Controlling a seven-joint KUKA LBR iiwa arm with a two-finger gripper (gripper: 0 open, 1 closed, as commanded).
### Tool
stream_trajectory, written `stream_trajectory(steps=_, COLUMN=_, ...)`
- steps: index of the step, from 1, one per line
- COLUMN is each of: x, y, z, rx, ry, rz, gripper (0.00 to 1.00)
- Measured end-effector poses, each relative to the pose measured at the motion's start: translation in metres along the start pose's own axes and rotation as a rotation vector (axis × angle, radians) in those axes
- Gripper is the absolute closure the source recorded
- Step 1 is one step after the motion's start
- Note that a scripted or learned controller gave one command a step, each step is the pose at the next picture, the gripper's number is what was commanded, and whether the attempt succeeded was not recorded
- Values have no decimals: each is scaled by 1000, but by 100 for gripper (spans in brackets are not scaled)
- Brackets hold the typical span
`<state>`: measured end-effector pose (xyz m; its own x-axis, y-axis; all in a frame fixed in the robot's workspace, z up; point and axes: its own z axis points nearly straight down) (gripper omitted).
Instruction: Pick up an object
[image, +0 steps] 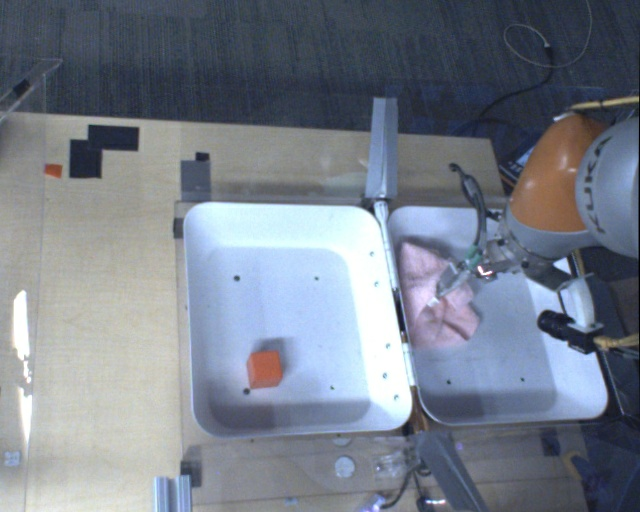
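**Inspector A:** Pink cloth (437, 298) was found crumpled in the right bin (520, 385), against that bin's left wall, close to the divider between the two trays. It lay loose and folded on itself, its upper part lighter, its lower part bunched.

**Inspector B:** And the gripper?

**Inspector A:** The gripper (452, 283) was down over the cloth, its fingers (444, 290) appearing as pale, thin prongs slanted toward the fabric's middle. They seemed narrowly parted, tips at or in the cloth. I could not confirm fabric pinched between them; contact looked likely, a hold was not shown.

**Inspector B:** Risks from that position?

**Inspector A:** Several, in my judgement. A soft cloth could slip out if only a top fold were nipped, since it would sag and peel free on lifting. The tips might also press through to the bin floor and close on nothing. The nearness of the left wall left little room, so a shifted approach could knock the rim.

**Inspector B:** Anything else nearby?

**Inspector A:** The arm (575, 190) entered from the right, its orange band above the wrist. An orange block (265, 369) sat in the left bin (215, 300), well apart from the gripper, toward that bin's lower left.
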<state>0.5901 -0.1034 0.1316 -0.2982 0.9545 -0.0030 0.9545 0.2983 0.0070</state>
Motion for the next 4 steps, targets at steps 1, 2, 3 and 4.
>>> stream_trajectory(steps=1, x=0, y=3, z=-11, rx=-7, ry=-3, rz=-5, gripper=100)
stream_trajectory(steps=2, x=0, y=3, z=-11, rx=-7, ry=-3, rz=-4, gripper=0)
stream_trajectory(steps=3, x=10, y=-2, z=39, rx=-10, ry=-4, rz=-131, gripper=0)
stream_trajectory(steps=4, x=10, y=-2, z=39, rx=-10, ry=-4, rz=-130, gripper=0)
